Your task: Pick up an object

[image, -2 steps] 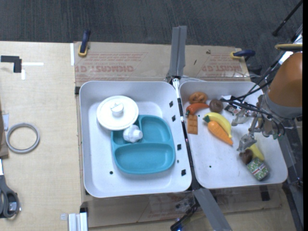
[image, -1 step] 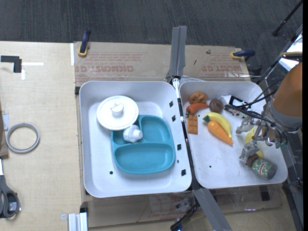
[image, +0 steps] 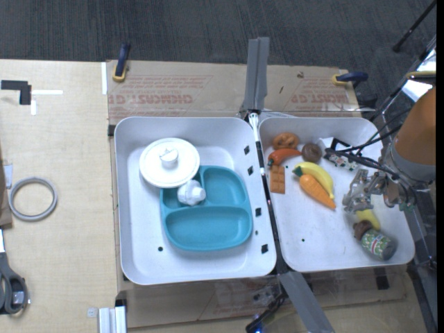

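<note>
The right bin (image: 305, 245) holds toy food: a yellow banana (image: 316, 175), an orange carrot (image: 318, 192), a red pepper (image: 281, 156), a brown ball (image: 311, 151), an orange pastry (image: 285, 141) and an orange waffle bar (image: 277, 180). A small yellow piece (image: 367, 218) and a green-labelled can (image: 377, 244) lie near the bin's right front corner. My gripper (image: 358, 194) hangs over the right side of this bin, just above the yellow piece and right of the carrot. Nothing shows in its grasp.
The left bin (image: 128, 207) carries a blue divided tray (image: 208, 220), a round white lid (image: 169, 162) and a small white object (image: 191, 195). Black cables (image: 354, 155) cross the right bin's back corner. A grey ring (image: 31, 198) and scissors (image: 12, 290) lie on the bench at left.
</note>
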`<state>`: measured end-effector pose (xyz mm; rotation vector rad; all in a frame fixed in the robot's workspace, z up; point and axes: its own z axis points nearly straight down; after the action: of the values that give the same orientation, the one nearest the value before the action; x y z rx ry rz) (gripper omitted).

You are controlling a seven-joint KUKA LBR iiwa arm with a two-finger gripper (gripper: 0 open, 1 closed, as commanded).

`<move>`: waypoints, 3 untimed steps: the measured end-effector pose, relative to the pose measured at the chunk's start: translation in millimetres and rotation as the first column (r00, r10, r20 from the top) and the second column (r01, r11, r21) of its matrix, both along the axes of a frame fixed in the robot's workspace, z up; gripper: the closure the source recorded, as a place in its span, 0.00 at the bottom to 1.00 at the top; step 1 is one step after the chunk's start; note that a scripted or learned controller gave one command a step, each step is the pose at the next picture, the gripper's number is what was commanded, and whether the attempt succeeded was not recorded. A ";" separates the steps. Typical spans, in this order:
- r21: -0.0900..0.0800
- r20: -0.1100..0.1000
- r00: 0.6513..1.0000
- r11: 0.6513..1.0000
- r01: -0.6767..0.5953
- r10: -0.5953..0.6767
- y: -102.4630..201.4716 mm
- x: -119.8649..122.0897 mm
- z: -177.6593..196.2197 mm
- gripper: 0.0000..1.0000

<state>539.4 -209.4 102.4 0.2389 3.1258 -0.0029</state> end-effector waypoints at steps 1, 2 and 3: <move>0.000 0.000 1.000 1.000 0.000 0.000 0.3 0.1 0.0 0.00; 0.003 -0.006 0.994 0.994 0.107 -0.107 73.9 -21.5 -10.8 0.00; 0.002 -0.004 0.996 0.996 0.091 -0.091 110.7 29.6 -10.3 0.00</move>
<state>569.0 -98.7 92.1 0.3817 3.1154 0.0001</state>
